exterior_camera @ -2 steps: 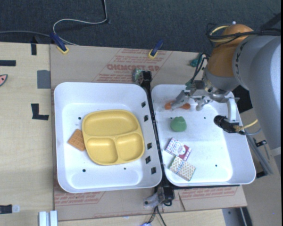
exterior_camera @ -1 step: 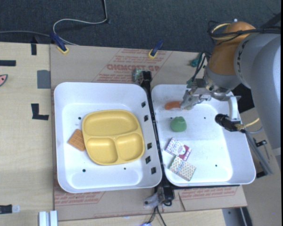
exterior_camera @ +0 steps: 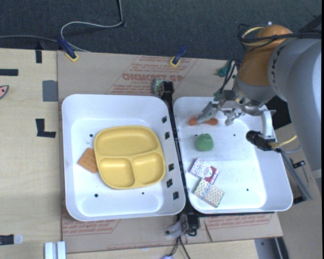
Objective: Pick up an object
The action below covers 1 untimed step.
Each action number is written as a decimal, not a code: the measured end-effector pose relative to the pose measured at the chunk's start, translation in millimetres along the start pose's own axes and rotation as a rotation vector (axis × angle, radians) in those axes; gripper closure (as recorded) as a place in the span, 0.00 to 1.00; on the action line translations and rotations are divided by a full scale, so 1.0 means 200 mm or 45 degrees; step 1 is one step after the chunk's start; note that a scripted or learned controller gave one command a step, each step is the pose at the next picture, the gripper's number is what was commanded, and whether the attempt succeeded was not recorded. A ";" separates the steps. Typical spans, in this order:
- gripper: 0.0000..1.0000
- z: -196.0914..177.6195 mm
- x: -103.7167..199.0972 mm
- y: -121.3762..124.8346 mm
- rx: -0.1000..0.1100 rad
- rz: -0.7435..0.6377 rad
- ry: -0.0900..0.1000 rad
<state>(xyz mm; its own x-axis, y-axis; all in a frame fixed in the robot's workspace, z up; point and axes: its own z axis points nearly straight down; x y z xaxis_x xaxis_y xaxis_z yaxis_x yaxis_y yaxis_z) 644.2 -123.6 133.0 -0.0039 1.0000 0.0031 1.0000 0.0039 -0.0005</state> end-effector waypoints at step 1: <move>0.00 0.24 0.14 0.03 -0.001 0.003 -0.006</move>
<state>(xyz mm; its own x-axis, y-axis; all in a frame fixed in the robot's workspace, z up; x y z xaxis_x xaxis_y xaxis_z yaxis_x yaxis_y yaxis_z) 649.6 -96.0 85.4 -0.0016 1.0000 -0.0013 1.0000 0.0016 0.0005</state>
